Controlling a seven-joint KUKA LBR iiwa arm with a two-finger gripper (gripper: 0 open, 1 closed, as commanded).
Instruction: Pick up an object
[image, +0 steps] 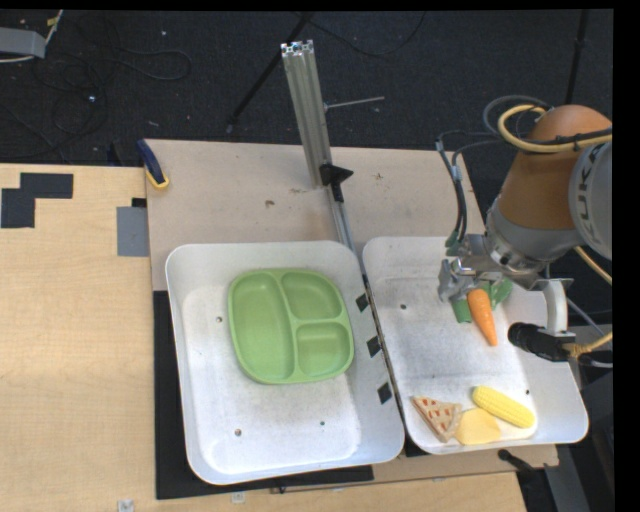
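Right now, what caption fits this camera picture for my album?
Robot gripper hangs over a toy carrot in the right bin, near corn and pizza; green plate sits left.

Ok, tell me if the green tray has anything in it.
Empty. All three compartments of the green tray show bare green plastic.

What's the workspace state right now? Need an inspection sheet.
Surface: two white bins side by side, left bin, right bin.
Job's things: carrot, corn cob, pizza slice and a yellow piece in the right bin.
Clutter: green divided plate in the left bin.
Grippers: claw low at the carrot's green top; hold not confirmed.
Cables: yellow-and-black loop over the arm; cables on the dark floor.
Surroundings: aluminium post behind the bins.
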